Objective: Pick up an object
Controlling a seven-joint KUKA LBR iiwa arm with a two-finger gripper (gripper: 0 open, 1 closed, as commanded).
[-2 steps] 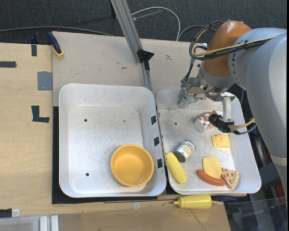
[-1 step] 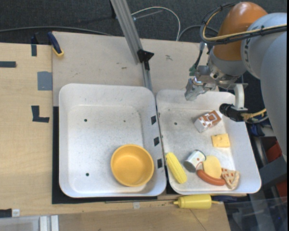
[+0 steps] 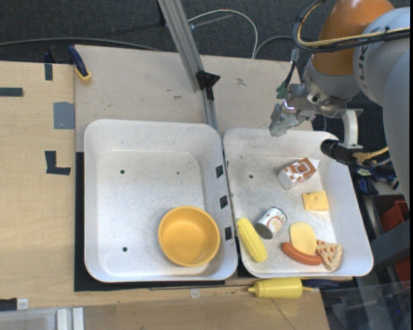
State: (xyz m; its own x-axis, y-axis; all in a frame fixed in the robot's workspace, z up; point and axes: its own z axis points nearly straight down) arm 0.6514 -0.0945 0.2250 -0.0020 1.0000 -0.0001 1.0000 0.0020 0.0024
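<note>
I see the arm (image 3: 372, 40) bent in over the right bin (image 3: 351, 205), its hand (image 3: 283, 124) hanging above that bin's far rim. I can't tell its grip state. The small carton (image 3: 297, 172) lies nearer me than the hand, apart.

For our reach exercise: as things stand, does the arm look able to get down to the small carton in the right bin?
Probably yes. The gripper hangs over the right bin's far edge, and the carton lies in open floor, apart from the cheese and the can, with nothing over it.
</note>
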